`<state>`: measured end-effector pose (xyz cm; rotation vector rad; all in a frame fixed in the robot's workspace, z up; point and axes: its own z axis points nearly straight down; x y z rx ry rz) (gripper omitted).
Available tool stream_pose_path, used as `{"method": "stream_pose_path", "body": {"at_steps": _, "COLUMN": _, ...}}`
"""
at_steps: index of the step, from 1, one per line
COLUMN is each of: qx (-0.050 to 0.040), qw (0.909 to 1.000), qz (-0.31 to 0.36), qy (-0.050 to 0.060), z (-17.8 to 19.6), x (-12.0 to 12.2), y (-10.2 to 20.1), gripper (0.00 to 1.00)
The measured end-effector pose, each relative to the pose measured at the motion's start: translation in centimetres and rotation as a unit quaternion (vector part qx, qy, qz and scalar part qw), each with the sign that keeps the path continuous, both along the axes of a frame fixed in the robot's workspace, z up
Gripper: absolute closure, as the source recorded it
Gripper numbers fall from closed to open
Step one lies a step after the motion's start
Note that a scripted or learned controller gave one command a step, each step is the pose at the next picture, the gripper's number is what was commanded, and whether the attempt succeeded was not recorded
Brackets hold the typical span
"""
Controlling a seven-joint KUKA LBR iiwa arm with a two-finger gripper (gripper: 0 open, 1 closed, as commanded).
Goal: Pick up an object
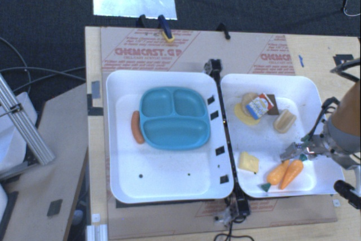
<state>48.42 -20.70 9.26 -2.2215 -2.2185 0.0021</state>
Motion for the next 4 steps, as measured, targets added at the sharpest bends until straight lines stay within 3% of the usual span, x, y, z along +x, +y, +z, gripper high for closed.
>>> {"method": "stream_pose_path", "body": {"at_steps": 1, "qx": -0.0010, "qw": 1.0000, "qz": 0.001, "qy": -0.003, "z": 1.1, "x": 0.4, "y": 0.0, "gripper": 1.00}}
{"method": "stream_pose_path", "body": {"at_steps": 2, "qx": -0.0032, "qw": 0.9999, "qz": 0.005, "qy": -0.010, "z": 11.2, "x": 8.0, "y": 0.1, "gripper": 1.00}}
{"method": "stream_pose_path", "body": {"at_steps": 3, "qx": -0.0015, "qw": 1.0000, "qz": 0.005, "qy": -0.004, "z": 11.7, "x": 7.6, "y": 0.1, "gripper": 1.00}}
{"method": "stream_pose_path", "body": {"at_steps": 4, "qx": 0.0009, "qw": 1.0000, "qz": 0.006, "qy": -0.004, "z": 13.0, "x": 9.2, "y": 6.7, "gripper": 1.00}}
